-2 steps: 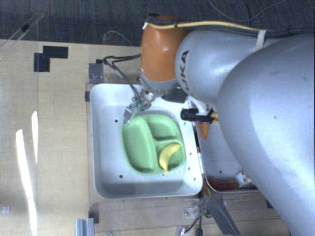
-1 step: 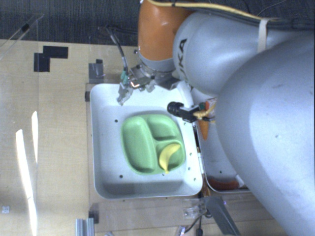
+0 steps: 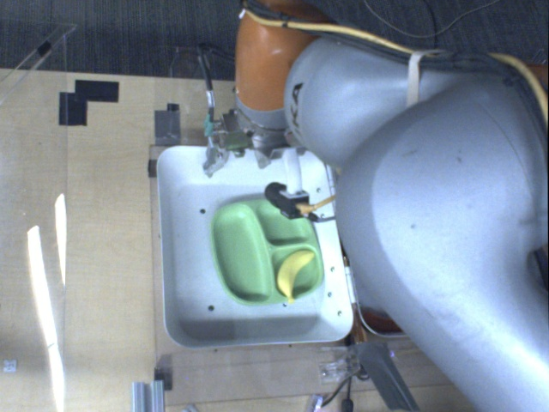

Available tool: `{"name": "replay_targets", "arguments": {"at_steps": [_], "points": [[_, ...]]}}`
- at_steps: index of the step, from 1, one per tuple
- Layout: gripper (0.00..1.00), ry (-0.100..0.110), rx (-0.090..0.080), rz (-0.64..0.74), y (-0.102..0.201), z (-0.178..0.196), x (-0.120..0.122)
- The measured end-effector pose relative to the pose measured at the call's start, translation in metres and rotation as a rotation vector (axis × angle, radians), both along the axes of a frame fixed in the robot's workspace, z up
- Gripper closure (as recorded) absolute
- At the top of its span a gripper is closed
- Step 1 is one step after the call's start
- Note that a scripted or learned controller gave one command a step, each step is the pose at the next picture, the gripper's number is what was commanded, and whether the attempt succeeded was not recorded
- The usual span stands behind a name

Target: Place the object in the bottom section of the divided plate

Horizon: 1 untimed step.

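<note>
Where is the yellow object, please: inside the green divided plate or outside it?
Inside: the yellow object lies in a small section at the lower right of the green divided plate, within its rim.

Premises: a robotics lab. Evidence: a large grey arm (image 3: 429,187) reaches over a pale wooden bench (image 3: 94,256). A white bin (image 3: 184,256) sits there with a metal bracket (image 3: 167,125) at its corner. Black marker patches (image 3: 86,99) are stuck to the bench, and loose cable (image 3: 412,11) lies on dark carpet (image 3: 129,15).

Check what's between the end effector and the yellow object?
Camera view: from end effector to yellow object, just bare bin floor and green plate ridges.
</note>
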<state>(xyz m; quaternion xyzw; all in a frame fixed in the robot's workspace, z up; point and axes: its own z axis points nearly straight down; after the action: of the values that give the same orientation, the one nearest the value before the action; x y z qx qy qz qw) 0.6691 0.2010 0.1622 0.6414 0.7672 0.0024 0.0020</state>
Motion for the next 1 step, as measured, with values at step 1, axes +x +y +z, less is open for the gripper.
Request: {"name": "replay_targets", "arguments": {"at_steps": [1], "points": [[0.00,-0.001,0.002,-0.326,-0.0554,0.0432,0.0005]]}}
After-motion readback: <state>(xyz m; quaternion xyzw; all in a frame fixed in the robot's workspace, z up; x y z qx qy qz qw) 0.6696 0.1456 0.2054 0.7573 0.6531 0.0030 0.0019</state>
